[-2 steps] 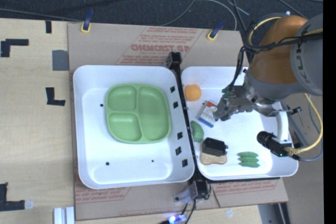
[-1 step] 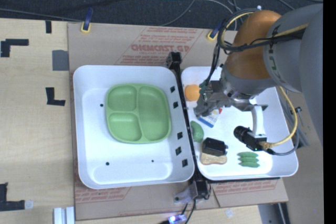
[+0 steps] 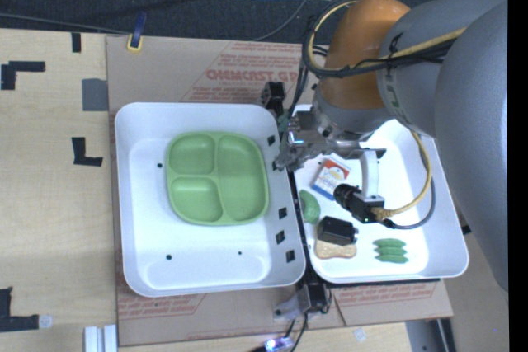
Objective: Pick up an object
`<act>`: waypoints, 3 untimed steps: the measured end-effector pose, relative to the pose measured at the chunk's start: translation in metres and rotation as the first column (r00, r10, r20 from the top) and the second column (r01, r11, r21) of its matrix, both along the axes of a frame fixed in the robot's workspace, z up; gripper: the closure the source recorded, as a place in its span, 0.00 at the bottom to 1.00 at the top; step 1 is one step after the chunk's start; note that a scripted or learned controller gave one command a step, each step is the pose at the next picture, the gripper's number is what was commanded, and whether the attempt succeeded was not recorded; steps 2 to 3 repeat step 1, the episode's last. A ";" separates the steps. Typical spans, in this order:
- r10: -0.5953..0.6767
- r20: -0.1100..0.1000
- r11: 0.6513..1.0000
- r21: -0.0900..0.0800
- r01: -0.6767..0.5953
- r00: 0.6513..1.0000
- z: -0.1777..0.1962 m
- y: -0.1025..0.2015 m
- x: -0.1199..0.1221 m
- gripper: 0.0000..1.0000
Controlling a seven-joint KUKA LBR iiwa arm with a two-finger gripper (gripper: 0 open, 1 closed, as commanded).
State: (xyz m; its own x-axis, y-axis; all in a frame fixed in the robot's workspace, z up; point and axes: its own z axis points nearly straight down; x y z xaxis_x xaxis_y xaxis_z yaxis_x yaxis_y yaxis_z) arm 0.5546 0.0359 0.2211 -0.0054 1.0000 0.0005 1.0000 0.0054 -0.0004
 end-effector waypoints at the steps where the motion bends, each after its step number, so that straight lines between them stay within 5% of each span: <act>1: 0.000 -0.001 1.000 0.000 0.000 1.000 -0.009 0.047 0.021 1.00; 3: 0.000 -0.001 1.000 0.000 0.000 1.000 -0.009 0.047 0.021 1.00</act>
